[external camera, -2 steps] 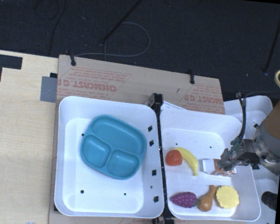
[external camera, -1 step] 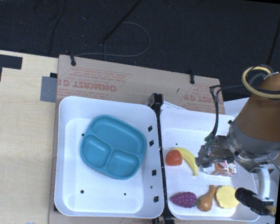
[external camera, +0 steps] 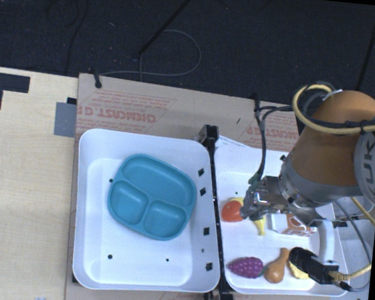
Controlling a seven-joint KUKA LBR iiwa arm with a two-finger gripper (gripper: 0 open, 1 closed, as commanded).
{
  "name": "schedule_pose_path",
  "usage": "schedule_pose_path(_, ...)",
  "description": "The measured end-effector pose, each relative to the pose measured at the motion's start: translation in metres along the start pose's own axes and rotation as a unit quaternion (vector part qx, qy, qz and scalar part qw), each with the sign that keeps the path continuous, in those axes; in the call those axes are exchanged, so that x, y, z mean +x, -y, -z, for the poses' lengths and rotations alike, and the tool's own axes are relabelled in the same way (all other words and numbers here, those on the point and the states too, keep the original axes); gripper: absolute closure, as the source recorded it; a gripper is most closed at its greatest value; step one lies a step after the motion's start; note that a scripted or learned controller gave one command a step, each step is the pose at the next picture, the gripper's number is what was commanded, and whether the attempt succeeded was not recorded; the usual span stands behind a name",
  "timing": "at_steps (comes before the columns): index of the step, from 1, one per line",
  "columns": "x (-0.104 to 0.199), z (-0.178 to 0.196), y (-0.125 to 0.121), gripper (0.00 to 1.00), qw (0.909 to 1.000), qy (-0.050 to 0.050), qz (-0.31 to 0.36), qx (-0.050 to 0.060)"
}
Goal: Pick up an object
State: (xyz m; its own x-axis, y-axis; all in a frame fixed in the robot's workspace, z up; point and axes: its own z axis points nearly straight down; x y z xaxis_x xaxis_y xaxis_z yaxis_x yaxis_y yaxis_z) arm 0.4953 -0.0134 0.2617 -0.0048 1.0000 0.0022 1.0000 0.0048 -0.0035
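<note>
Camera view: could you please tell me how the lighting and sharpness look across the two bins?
Camera view: even, soft light; the blue tray reads clearly in the left bin, without glare. The right bin is slightly soft; the arm partly covers it and the gripper is blurry.

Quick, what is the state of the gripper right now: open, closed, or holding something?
Gripper: it cannot be told. It sits low in the right bin, beside the red-orange toy, with a yellow piece just below it.
</note>
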Motion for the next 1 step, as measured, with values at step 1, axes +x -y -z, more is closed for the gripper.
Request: schedule_pose_path(1,0.0534,-0.0009,-0.0055,1.0,1.0,0.0,0.0,0.0)
